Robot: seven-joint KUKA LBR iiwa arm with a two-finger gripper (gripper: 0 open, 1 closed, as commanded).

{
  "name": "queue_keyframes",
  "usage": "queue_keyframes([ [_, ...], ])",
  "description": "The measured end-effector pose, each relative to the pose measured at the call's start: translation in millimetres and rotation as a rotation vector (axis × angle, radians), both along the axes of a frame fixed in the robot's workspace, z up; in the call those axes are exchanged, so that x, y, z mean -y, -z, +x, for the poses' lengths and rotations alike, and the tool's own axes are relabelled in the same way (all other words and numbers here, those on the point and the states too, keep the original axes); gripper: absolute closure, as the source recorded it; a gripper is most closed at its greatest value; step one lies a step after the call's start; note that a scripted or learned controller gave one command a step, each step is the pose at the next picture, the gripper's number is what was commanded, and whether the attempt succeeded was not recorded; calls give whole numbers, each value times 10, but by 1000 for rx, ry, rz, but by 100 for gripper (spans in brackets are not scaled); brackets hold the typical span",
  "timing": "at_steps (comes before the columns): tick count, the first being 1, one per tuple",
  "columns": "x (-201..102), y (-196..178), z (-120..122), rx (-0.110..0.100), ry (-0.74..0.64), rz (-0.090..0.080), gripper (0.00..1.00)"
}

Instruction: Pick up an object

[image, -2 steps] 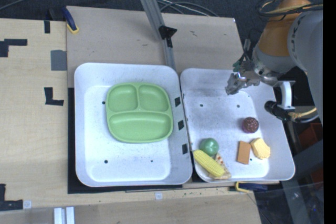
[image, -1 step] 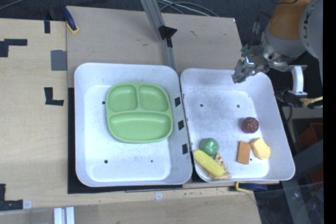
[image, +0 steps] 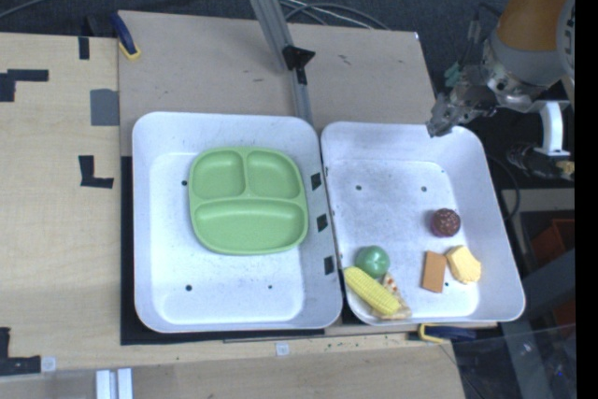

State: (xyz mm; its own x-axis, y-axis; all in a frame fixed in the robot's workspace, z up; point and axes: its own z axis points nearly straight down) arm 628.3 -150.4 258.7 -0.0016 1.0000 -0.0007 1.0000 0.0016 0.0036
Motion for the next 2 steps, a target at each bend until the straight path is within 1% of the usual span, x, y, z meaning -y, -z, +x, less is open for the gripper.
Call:
queue_keyframes([
  [1, -546, -54, -64, -5, -5, 2, 100],
  [2, -1136, -62, -72, -5, -6, 3, 100],
])
